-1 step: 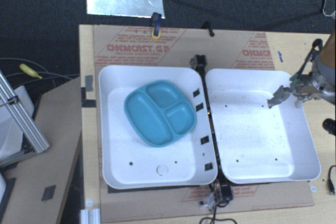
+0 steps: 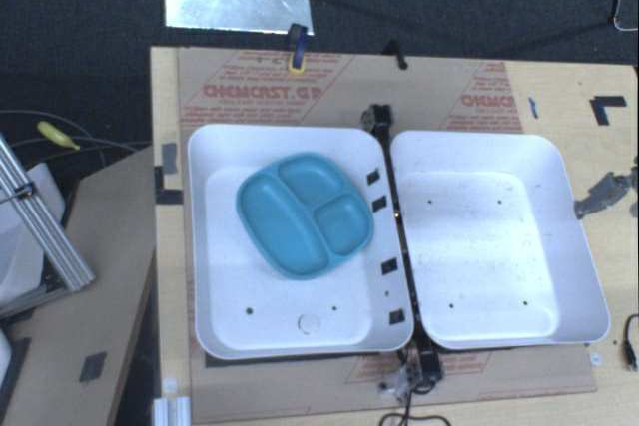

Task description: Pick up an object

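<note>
Down on the bench, from the one overhead camera, two white bins sit side by side; the left bin (image 2: 215, 314) carries the only obvious target, a blue divided plate (image 2: 304, 213), lying flat and a little skewed toward the upper middle of the bin floor, apart from every wall; the right bin (image 2: 579, 314) has a bare floor with a few small dark dots on it; a small pale round mark (image 2: 309, 322) sits near the front of the left bin, too faint to identify

How will that plate handle? My read: moulded plastic, so light, stiff and not fragile, but smooth and likely slippery; it lies low and wide, far too broad to span, so the sensible hold is a pinch on the raised outer rim or on one of the ridges between its three compartments; a grip on the flat wells would probably skate off

Now the arm; a grey piece that looks like the gripper (image 2: 602, 196) pokes in at the far right, at the outer edge of the right bin, well apart from the plate with the whole right bin between them; nothing sits in it, and whether it is spread or closed I cannot tell at this size; by my judgement the approach has not begun, and the reach must cross over the central divider (image 2: 391, 214) to get there
</note>
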You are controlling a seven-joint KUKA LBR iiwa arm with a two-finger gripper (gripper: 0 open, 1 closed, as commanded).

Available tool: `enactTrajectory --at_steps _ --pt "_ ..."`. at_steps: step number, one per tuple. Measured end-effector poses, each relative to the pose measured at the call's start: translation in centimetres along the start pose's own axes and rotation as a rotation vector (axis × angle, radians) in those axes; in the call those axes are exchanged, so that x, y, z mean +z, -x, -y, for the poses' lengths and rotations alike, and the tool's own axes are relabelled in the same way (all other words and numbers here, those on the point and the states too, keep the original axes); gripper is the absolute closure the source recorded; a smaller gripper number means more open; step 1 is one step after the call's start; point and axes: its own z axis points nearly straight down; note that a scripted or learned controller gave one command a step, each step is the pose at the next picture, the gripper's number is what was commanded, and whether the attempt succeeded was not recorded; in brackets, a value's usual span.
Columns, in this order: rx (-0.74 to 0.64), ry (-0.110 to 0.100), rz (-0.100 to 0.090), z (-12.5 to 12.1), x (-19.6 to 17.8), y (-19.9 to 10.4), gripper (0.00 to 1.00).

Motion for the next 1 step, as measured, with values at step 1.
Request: enactTrajectory --at_steps 1 --pt "-0.014 -0.001 -0.003 -6.64 -4.32 -5.44 0.0"
